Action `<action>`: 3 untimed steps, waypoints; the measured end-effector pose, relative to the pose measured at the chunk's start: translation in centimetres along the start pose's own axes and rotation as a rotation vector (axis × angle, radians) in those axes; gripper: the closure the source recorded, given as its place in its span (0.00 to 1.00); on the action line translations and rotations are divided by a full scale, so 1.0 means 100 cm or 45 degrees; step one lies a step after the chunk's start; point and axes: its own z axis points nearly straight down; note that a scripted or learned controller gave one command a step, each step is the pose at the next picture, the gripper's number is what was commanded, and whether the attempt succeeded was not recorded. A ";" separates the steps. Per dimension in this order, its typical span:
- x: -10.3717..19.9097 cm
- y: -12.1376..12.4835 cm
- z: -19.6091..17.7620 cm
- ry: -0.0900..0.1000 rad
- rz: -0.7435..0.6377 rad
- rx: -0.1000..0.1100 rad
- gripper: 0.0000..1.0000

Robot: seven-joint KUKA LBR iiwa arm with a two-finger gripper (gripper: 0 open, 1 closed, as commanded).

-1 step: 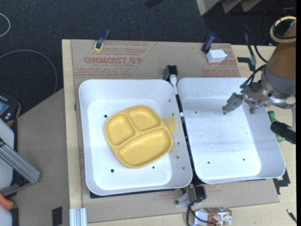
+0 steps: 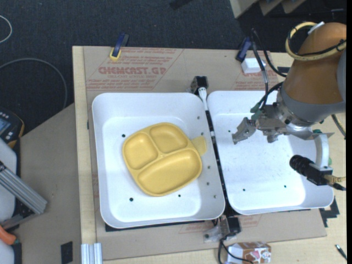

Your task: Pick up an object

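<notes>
plate (image 2: 162,158) in left bin (image 2: 104,120) | arm (image 2: 316,76) over right bin (image 2: 258,194)

The arm (image 2: 319,65) runs off the right edge, perhaps hiding part of the right bin (image 2: 264,197).

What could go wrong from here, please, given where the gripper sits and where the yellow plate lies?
1. The gripper hangs over the right bin, while the yellow divided plate lies in the left bin; closing here would likely grab nothing.
2. Crossing over, the fingers could catch the raised rims where the bins meet.
3. The plate is wide, shallow and smooth, so a pinch on its rim may slip.
</notes>
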 end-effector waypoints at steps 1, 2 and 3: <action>0.089 -0.035 -0.041 -0.003 -0.001 -0.006 0.00; 0.083 -0.034 -0.049 -0.008 0.011 -0.005 1.00; 0.029 -0.041 0.001 -0.010 0.022 0.009 1.00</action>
